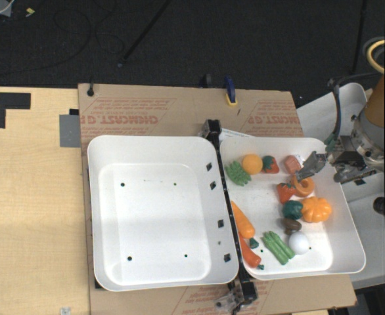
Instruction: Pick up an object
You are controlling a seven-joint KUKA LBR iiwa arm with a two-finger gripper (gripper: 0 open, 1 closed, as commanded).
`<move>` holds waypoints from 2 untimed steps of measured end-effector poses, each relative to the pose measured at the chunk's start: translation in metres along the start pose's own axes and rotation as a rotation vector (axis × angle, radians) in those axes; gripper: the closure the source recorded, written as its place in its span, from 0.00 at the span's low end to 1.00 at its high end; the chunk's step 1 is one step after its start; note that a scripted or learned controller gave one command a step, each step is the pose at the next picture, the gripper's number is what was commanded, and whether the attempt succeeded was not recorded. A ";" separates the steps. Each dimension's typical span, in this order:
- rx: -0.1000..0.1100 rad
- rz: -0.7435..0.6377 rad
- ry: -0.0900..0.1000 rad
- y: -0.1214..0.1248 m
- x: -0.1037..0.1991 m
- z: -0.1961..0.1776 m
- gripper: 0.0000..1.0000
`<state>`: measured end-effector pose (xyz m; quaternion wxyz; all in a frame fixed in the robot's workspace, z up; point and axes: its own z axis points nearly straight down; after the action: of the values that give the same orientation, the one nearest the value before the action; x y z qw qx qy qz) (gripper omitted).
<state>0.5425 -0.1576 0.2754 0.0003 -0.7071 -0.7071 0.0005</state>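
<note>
**Gripper poised over a bin of toy food**

A wooden bench (28,209) is seen from above, with a sheet of printed cardboard (159,113) laid on it. On the cardboard two shallow white bins are set side by side, touching along their inner edges. The left bin (107,268) is the larger in view. The right bin (340,258) holds a scatter of toy food.

The grey arm (370,130) is brought in from the right edge, and its gripper (309,168) is held over the upper right part of the right bin. Whether the fingers are spread or closed cannot be told from this view, and nothing can be seen held between them.

Just beneath and beside the gripper an orange slice (302,188) is lying, with a pink piece (292,164) close to its upper left. Below these an orange pumpkin (316,209) is placed against a dark green vegetable (292,209). Along the bin's left wall a long carrot (242,221) is laid, with a leafy green piece (236,173) above it. An orange ball (251,163) is found near the top, just beside a small red and green fruit (269,165). Near the bottom a green pod (277,247) is lying at a slant, touching a white egg (299,243).
</note>
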 end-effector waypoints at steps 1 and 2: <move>0.004 -0.005 0.002 0.063 0.005 0.096 0.00; 0.000 0.001 -0.002 0.089 -0.042 0.113 0.00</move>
<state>0.6312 -0.1993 0.1622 -0.0001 -0.7074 -0.7068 0.0011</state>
